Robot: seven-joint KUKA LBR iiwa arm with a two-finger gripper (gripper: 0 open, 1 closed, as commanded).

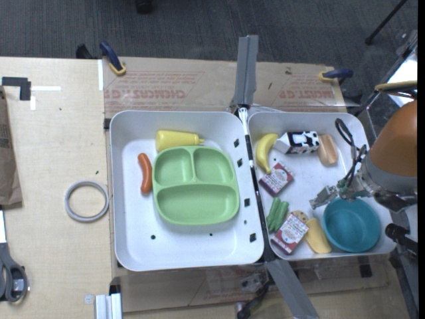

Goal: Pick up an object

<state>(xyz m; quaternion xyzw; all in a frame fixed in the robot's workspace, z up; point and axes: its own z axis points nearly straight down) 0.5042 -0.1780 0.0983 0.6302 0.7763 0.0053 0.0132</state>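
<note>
Spanning wooden bench (53, 151), dark carpet (199, 12) beyond

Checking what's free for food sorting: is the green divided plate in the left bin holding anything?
Empty. All three compartments of the green divided plate show bare green; the orange hot dog and yellow bottle lie beside it.

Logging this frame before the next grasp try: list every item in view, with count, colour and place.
divided plate: 1, green, left bin centre
hot dog: 1, orange, left of the plate
yellow bottle: 1, above the plate
banana: 1, yellow, right bin, top left
cow-print carton: 1, black and white, right bin top
bread roll: 1, tan, right of the carton
snack packets: 2, red, right bin
green beans: 1 bunch, between the packets
bowl: 1, blue, right bin corner
tape ring: 1, grey, bench left
arm: 1, grey and orange, right edge
</note>
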